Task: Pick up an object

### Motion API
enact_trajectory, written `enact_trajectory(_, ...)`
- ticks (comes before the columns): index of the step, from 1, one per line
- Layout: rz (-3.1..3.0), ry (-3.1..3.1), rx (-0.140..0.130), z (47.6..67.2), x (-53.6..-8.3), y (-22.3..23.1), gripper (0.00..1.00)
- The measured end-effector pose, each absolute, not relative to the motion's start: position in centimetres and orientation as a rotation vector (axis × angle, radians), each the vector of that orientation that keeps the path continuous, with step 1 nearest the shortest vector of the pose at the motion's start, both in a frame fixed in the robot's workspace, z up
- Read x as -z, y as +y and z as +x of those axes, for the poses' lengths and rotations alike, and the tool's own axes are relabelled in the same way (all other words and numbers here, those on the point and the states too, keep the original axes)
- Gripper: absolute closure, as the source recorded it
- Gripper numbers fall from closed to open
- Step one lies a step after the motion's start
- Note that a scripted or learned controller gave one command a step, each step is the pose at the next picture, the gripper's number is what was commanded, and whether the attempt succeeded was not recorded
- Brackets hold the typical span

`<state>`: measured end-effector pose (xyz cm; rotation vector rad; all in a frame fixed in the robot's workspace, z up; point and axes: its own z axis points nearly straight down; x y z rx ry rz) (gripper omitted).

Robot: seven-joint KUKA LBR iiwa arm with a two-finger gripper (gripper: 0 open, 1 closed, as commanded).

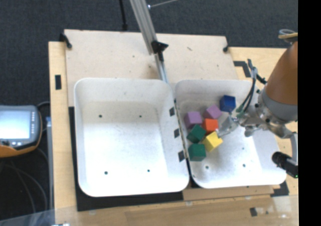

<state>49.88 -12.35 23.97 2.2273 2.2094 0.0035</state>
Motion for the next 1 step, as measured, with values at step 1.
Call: enact_trajectory(1,2.225,2.219,0.007,55.32,-14.49,-18.09,0.0)
